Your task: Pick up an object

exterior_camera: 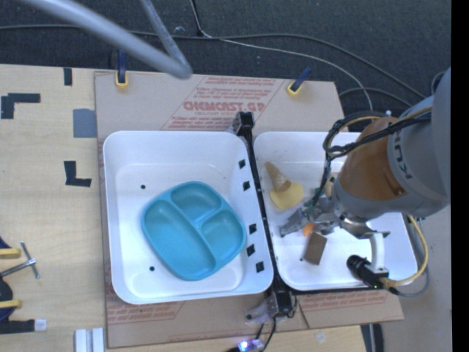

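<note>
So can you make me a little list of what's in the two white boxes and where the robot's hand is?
left bin: blue divided plate, lying flat
right bin: yellowish cone-shaped toy, small brown block, small orange piece
gripper: low in the right bin, beside the orange piece and above the brown block
holding anything: cannot tell

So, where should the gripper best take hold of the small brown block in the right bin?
Probably across the narrow width of the small brown rectangular block, coming from straight above: it lies flat, apart from the pale yellow piece.
</note>
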Robot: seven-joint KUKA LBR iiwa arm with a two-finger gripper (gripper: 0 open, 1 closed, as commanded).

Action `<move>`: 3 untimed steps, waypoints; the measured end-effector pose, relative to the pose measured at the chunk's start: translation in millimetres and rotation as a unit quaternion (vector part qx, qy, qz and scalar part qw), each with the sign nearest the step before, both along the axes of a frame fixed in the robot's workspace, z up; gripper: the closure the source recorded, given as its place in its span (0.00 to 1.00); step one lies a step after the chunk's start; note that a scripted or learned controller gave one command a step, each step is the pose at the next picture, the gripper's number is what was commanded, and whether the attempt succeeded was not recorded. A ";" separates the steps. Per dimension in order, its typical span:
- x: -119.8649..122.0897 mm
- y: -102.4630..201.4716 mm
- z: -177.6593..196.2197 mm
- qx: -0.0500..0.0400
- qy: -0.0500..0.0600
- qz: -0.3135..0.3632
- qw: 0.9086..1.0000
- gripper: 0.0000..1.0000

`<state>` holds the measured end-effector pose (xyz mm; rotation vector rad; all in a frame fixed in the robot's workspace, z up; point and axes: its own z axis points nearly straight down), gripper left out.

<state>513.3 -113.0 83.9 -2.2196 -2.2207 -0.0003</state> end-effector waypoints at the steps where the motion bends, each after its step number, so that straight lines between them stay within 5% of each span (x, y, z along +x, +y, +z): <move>1: -0.1 -0.7 11.6 -0.001 -0.001 0.000 1.000 1.00; 3: 3.6 5.4 114.0 -0.001 -0.002 0.001 1.000 1.00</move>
